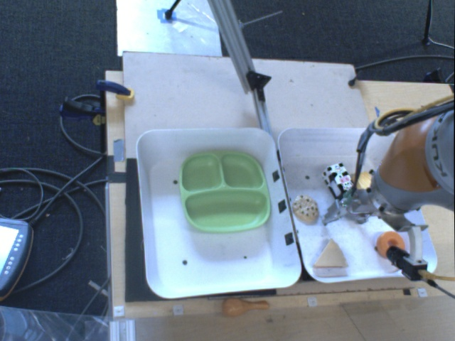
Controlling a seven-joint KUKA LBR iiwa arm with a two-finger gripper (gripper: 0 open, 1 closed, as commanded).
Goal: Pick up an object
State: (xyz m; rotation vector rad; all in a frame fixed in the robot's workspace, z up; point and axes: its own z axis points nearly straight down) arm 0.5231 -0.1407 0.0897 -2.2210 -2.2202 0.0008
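Observation:
My gripper (343,209) reaches in from the right and hangs low in the right bin (313,148). A small black-and-white toy (337,176) lies just behind it. A speckled tan cookie (306,209) lies just to its left. A tan wedge (330,256) rests near the bin's front wall. An orange ball-like piece (389,244) sits at the front right, partly under the arm. The grey wrist with its orange band (409,158) covers the bin's right side. I see nothing gripped.
The left bin (153,190) holds a green divided plate (225,192). A slanted metal pole (234,41) crosses the back and ends between the bins. A small wooden piece (245,305) lies on the bench front. Cables and a clamp (114,91) sit off to the left.

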